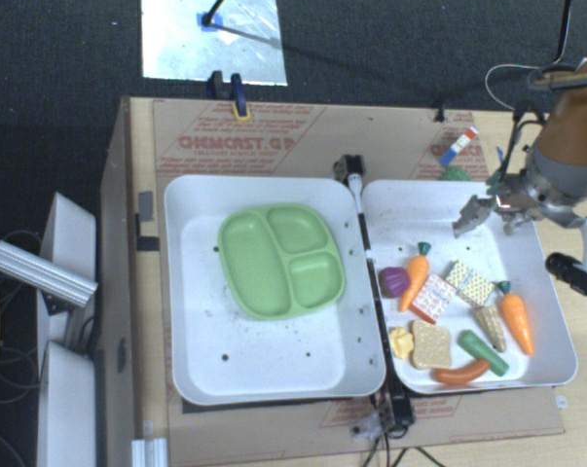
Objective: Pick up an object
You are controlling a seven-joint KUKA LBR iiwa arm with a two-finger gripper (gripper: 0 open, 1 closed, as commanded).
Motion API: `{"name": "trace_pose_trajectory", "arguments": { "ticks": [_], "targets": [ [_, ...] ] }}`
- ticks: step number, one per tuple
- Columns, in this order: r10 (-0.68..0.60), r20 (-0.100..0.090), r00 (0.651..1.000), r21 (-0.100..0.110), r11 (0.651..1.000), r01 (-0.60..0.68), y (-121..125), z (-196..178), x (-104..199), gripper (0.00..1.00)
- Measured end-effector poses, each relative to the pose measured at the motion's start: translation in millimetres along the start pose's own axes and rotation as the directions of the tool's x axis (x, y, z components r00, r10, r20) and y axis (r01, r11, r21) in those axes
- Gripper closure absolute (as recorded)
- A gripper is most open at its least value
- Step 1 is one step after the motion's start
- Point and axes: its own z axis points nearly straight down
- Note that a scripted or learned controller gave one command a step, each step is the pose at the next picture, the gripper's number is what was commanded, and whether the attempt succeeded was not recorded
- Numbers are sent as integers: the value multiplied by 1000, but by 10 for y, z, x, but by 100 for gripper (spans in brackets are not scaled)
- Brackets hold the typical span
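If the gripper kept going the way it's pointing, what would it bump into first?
Probably the bare floor of the right bin. The gripper points down and left, above the toys. The nearest toy, a carrot, lies lower in the picture, though depth is hard to judge.

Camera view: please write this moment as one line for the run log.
arm: over right bin, top | gripper: holds nothing seen | toy food: lower right bin, untouched | green tray: left bin

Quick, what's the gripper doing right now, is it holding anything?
Gripper: above the right bin, nothing seen in it; open or closed cannot be told.
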Motion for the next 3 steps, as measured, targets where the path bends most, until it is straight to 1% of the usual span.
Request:
{"name": "trace_pose_trajectory", "arguments": {
  "ticks": [1,2,3],
  "targets": [
    [-1,-1,1000,2,1000,1,255,998,210,0],
    [-2,-1,1000,0,1000,2,10,1034,797,0],
    [-1,0,1000,-2,1000,1,17,926,786,100]
  ]
}}
